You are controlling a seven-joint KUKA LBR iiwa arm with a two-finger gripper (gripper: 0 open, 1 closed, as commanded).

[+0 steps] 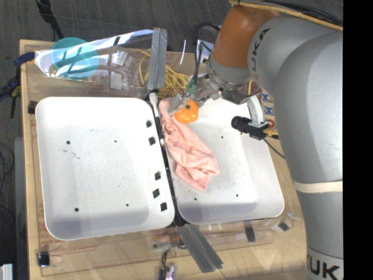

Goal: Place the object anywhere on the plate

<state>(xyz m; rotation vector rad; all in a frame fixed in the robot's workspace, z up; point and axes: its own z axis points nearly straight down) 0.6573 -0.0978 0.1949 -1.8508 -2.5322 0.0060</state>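
A small round orange object [186, 115] with a bit of green on top hangs at the far left corner of the right bin [256, 179], just over the top end of a crumpled pink cloth [187, 150]. My gripper [190, 102] comes down from the right, and its fingertips pinch the top of the orange object. A teal plate [73, 57] lies outside the bins at the far left of the bench, partly under a clear plastic sheet.
The left bin [93, 168] stands beside the right one, with a row of black clips along the divider [158, 156]. Yellow cables [175, 77] are heaped behind the bins. A black fitting [247, 127] sticks out from the arm over the right bin.
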